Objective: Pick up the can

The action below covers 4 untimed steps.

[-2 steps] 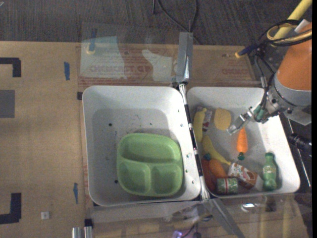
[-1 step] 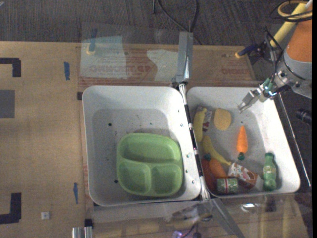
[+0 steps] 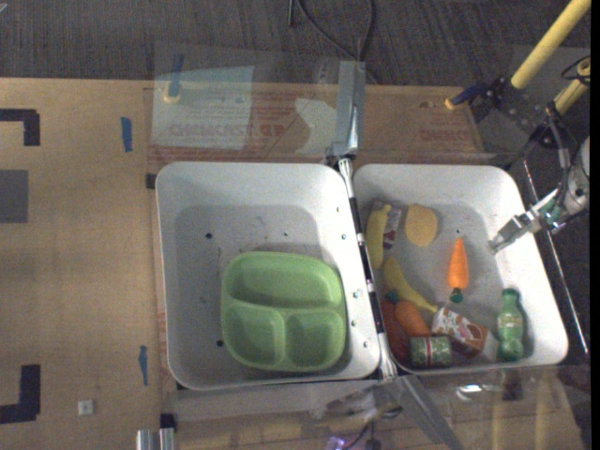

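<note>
The can [image 3: 429, 350] lies on its side at the front of the right bin [image 3: 487, 181], with a dark green and red label. It touches a red and white container [image 3: 461, 331] behind it and an orange item [image 3: 409, 318] to its left. My gripper [image 3: 517, 230] hangs over the right bin's right side, near the rim, well behind and to the right of the can. It is thin and partly cut off by the view's edge, and nothing shows in it.
The right bin also holds two bananas [image 3: 378, 235], a pale yellow round piece [image 3: 422, 224], a carrot [image 3: 457, 267] and a green bottle [image 3: 509, 324]. A green divided plate [image 3: 283, 312] sits in the left bin [image 3: 187, 204]. A yellow pole [image 3: 553, 36] stands at the back right.
</note>
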Motion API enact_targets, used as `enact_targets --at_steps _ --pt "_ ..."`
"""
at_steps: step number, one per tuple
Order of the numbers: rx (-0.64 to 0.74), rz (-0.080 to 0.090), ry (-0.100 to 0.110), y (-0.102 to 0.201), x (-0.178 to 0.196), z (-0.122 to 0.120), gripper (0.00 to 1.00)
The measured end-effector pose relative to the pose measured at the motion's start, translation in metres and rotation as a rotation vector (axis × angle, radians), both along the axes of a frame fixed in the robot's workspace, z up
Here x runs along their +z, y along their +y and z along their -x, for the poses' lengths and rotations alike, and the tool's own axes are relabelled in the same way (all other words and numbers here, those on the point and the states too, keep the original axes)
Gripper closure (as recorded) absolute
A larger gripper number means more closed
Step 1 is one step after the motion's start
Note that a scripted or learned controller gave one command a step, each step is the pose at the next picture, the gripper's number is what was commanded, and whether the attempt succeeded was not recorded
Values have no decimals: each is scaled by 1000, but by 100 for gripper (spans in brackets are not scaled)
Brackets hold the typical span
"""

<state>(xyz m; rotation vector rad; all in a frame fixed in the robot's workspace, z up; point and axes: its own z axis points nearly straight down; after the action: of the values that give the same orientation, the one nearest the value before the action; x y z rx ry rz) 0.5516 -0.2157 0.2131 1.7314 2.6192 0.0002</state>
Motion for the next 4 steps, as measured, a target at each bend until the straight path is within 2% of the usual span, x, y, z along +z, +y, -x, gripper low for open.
enact_targets --at_steps 1,2,3,4 --pt "-282 -2 2 -9 -23 5 0" --pt "-301 -7 -4 -2 -117 12 0" --pt "-461 -12 -4 3 -124 -81 0" --pt "-457 -2 -8 2 -113 -82 100"
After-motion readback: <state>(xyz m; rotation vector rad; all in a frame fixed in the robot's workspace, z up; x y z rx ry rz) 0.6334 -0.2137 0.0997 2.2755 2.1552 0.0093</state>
